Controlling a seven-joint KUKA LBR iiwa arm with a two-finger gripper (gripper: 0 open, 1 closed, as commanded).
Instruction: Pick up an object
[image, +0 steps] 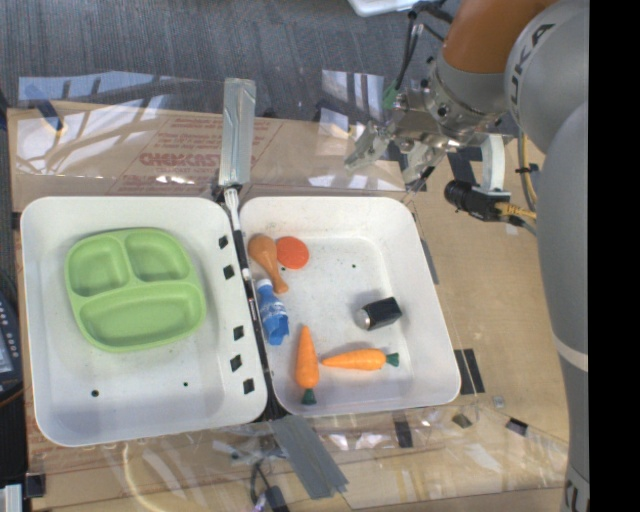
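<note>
Camera view, looking down at a slant. The two-finger metal gripper (392, 150) hangs above the bench just beyond the far right corner of the right-hand shallow white bin (425, 300). Its jaws look spread apart with nothing between them, touching nothing.

The candidates all lie in that bin. A brown plastic drumstick (267, 260), a flat orange disc (292, 252) and a small blue-and-white bottle (271, 313) crowd the left wall. Two orange toy carrots (352, 360) sit near the front edge, and a short black cylinder (379, 313) lies towards the right wall.

Likely risks: the cylinder rolling from closing fingers; fingers striking the wall beside crowded items.

A green plastic divided tray (134, 288) rests in the left-hand white bin (45, 390).
</note>
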